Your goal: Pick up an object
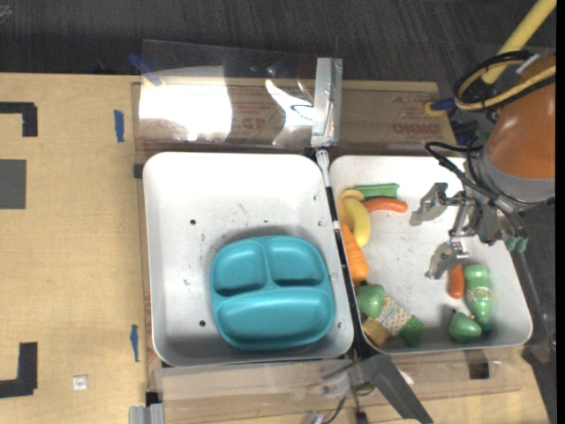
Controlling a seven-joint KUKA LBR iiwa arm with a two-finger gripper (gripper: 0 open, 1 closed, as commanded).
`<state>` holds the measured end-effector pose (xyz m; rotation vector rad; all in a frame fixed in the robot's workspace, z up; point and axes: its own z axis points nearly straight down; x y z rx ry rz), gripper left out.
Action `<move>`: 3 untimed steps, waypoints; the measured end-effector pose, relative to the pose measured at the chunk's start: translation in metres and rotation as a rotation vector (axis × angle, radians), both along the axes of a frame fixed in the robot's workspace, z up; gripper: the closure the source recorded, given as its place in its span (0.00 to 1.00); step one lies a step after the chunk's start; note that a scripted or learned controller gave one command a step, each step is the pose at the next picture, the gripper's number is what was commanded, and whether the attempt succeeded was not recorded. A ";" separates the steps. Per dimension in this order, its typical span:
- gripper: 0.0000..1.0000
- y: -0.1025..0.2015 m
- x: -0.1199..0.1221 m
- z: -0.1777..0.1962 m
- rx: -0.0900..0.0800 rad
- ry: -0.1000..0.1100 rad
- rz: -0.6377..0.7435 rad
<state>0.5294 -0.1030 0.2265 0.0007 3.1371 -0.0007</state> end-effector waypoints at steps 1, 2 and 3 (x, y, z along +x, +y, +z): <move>0.00 -0.072 0.048 -0.092 0.001 0.009 -0.058; 0.00 -0.085 0.017 -0.138 0.001 -0.006 -0.176; 0.00 -0.084 0.023 -0.138 0.000 -0.007 -0.225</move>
